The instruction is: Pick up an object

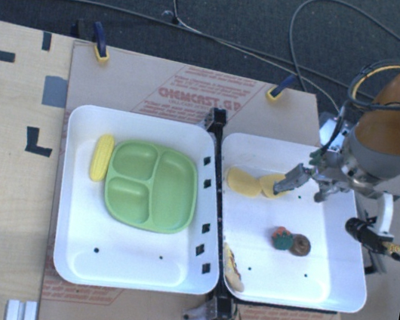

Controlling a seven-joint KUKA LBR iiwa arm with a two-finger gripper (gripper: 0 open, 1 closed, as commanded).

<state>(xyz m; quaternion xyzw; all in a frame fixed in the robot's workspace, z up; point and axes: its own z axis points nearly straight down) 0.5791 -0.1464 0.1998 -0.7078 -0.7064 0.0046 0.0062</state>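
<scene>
A pale yellow piece (244,182) is seen lying in the right bin (330,289), near its back wall. The jaws (281,187) are placed just beside it, over a second yellow piece (270,183); whether they are apart or together cannot be told. A green divided tray (152,187) and corn cob (101,157) are held by the left bin (77,249).

cam: fixed overhead | slanted down | both bins (68,170) framed | arm from right
</scene>
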